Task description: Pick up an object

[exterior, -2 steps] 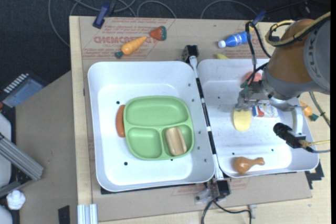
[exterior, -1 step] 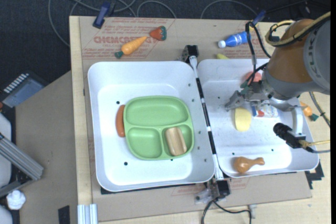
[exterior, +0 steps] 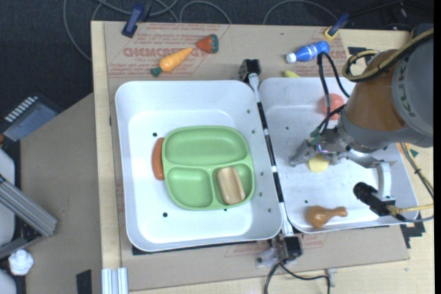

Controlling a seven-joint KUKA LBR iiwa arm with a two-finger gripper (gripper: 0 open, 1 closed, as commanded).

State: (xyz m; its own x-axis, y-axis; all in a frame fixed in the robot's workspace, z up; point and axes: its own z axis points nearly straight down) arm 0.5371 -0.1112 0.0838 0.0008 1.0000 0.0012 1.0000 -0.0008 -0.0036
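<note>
Gripper fingers are seen low over the floor of the right bin, reached in from the right by the grey arm with its orange band; whether they are spread or pressed together cannot be told, since the tips are small and dark against the white. Just to the right of the tips a small yellow object is lying on the bin floor — touching or merely beside them cannot be judged. Below and slightly right of the gripper a brown drumstick toy is found near the bin's front rim. Above and to the right, a pink object is partly covered by the arm. To the left, across the divide, a green divided plate is set in the left bin, with a tan bread-like piece in its lower right compartment and an orange-red sausage against its left edge. Beyond the bins, up and left, a toy carrot is lying on the bench; a blue and white bottle is lying straight above.
</note>
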